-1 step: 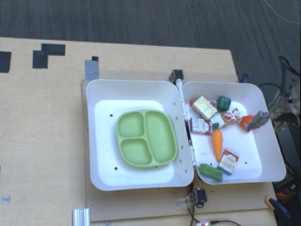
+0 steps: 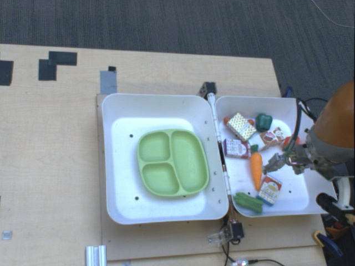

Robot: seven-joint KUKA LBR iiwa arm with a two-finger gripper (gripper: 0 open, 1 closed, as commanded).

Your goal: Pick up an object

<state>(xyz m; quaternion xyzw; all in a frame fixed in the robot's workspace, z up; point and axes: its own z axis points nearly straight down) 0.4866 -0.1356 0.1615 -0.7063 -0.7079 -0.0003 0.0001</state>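
Pale wooden bench (image 2: 50, 148); green divided plate (image 2: 173, 163) in left bin (image 2: 111, 204). Right bin (image 2: 294, 201) crowded: carrot (image 2: 256, 169) mid-bin, small carton (image 2: 270, 191) beneath the gripper (image 2: 275, 163), fingers apart, nothing held. Best dropped straight onto the carton, clear of the carrot.

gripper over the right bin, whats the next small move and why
Probably a short move toward the carrot and then down. The gripper sits just beside it in the right bin, with nothing seen between its fingers. The carrot lies mostly clear of the small carton below it, so it looks like the nearest target.
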